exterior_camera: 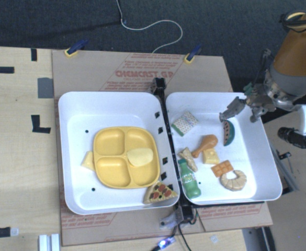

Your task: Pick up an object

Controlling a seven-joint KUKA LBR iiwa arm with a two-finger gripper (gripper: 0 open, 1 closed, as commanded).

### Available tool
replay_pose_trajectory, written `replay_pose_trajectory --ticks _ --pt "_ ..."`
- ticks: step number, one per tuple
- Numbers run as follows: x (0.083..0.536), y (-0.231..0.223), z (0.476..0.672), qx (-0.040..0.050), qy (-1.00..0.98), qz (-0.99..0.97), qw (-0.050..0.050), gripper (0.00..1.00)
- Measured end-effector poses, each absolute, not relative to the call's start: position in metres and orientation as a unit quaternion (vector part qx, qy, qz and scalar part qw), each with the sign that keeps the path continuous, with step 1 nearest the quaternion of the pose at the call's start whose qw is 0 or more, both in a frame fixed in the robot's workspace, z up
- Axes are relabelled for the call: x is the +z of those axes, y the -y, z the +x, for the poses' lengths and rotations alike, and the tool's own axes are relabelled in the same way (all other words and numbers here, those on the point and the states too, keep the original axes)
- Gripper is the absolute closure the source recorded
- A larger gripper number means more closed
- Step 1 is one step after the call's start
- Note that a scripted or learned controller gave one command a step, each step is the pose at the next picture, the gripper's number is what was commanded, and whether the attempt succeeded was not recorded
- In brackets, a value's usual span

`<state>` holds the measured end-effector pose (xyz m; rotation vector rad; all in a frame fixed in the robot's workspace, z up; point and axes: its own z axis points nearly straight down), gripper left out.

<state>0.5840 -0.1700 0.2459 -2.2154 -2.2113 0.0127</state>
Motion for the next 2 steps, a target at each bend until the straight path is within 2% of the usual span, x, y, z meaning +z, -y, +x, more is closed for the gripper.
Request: replay_pose_trajectory --ticks 1,2 --pt "0.253 0.170 0.586 0.0006 0.708 -0.707 0.001 0.00" --pt "0.195 0.164 0.594 0.0023 0.708 -0.706 0.003 0.00"
